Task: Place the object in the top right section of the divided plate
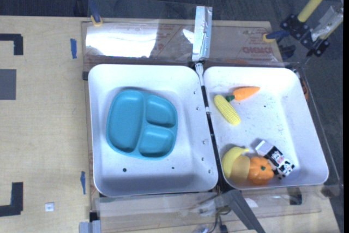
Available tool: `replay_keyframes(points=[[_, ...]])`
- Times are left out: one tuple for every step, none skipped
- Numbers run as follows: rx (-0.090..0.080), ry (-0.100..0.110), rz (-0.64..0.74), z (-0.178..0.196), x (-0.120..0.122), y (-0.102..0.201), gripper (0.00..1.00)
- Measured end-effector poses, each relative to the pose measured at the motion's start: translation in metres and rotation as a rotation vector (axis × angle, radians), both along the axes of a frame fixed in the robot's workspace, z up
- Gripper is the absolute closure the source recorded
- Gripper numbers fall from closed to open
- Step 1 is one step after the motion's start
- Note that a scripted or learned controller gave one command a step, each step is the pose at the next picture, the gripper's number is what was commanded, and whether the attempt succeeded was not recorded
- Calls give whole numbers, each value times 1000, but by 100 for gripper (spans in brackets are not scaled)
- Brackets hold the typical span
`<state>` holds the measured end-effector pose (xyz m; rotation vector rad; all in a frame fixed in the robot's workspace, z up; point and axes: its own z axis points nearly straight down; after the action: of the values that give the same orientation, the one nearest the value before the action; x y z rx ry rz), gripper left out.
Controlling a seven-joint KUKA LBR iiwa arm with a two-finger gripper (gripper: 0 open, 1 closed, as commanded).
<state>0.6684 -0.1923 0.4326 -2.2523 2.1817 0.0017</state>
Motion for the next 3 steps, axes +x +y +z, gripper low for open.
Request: replay_keyframes(points=[[1, 5, 247, -1, -15, -28, 0], [2, 5, 511, -1, -24, -21, 0], [2, 3, 841, -1, -41, -10, 0]])
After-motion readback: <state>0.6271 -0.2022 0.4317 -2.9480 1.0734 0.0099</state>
